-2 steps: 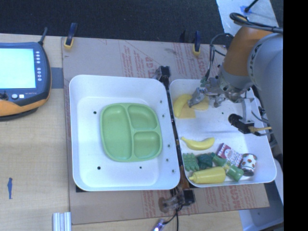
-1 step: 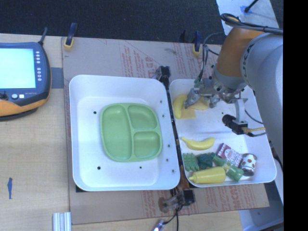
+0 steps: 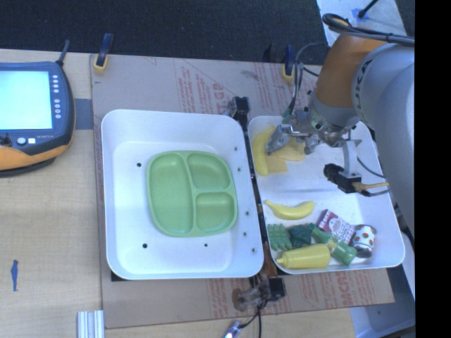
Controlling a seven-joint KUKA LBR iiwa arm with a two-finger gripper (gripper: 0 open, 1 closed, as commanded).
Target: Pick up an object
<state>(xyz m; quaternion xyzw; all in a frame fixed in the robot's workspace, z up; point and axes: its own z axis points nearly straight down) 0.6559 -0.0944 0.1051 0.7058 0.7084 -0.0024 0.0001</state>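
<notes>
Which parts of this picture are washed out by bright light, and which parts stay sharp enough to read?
In the camera view, the tablet screen at the left is blown out to plain white, and the right bin glares near the gripper, which looks slightly soft. The green plate in the left bin is evenly lit with clear edges, and the banana casts hardly any shadow.

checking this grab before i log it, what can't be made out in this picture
- Fingers, camera view: too small and dark above the yellow piece to tell if they grip it.
- Yellow piece: partly covered by the gripper, shape unclear.
- Red-and-white packet: print too small to read.
- Right bin: far corner hidden by the arm.
</notes>
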